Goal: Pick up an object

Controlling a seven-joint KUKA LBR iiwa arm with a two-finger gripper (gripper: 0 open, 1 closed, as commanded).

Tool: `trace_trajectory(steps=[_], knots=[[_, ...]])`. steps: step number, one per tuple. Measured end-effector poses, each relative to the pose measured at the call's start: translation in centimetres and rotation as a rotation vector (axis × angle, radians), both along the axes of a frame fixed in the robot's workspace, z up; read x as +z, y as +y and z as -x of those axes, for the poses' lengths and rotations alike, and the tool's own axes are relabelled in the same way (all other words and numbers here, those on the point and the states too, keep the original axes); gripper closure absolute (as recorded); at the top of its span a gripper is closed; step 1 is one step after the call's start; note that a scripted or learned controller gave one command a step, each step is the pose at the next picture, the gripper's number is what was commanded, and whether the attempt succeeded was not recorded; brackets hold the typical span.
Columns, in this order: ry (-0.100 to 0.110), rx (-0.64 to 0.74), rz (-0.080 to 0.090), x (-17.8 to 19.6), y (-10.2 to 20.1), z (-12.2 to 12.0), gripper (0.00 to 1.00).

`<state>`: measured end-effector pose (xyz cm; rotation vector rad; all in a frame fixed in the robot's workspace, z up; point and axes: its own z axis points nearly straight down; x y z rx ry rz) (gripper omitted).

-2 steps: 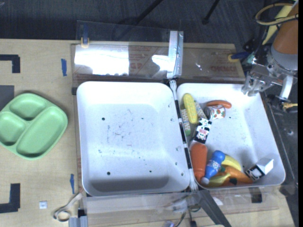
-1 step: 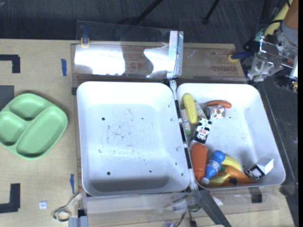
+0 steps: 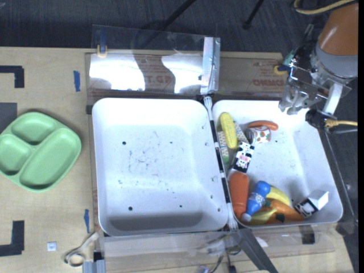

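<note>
The right white bin (image 3: 318, 152) holds several toys. A yellow corn cob (image 3: 228, 131) lies at its far left, by the divider. A red sausage (image 3: 262, 125) and a small red and white piece (image 3: 261, 136) sit beside it, with a black and white cow-patterned piece (image 3: 244, 156) just below. Near the front lie an orange carrot (image 3: 239, 190), a blue bottle (image 3: 259, 195), a yellow banana (image 3: 278, 196) and a black and white block (image 3: 311, 204). My gripper (image 3: 292, 103) hangs over the bin's far right corner, open, with nothing between its fingers.
The left white bin (image 3: 153, 164) adjoins the right one along a central divider. A green divided plate (image 3: 37, 150) rests on the bench at far left. A clear panel (image 3: 153, 61) stands behind the bins. Cables and the arm's body crowd the upper right.
</note>
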<state>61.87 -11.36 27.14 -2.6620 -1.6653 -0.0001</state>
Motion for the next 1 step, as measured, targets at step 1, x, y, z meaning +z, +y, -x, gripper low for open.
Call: trace_trajectory(steps=[1], knots=[[-0.002,0.039,0.001,1.24,6.89,-3.54,1.0]])
